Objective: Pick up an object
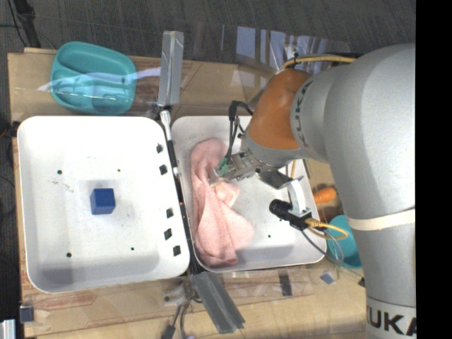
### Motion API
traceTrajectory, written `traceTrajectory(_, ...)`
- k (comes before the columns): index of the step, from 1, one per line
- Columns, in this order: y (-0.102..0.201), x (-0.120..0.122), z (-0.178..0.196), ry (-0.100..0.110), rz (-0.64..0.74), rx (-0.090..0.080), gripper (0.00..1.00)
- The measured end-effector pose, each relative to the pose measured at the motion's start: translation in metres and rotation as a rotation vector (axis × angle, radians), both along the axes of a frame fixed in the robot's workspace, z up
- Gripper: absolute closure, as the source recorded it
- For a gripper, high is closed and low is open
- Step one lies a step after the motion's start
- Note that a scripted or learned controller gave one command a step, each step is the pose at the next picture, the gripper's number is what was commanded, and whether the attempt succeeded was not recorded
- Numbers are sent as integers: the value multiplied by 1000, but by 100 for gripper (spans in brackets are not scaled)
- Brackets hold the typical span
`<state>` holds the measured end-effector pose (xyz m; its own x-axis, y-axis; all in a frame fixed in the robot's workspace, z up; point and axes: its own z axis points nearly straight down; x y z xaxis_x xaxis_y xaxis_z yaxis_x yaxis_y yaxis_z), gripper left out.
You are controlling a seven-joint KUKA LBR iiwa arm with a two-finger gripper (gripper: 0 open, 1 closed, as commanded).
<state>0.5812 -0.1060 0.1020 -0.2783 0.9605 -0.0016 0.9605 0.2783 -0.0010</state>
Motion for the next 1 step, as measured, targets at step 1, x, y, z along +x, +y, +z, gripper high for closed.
traceTrajectory(1,0,0,0,0,0,-1,0)
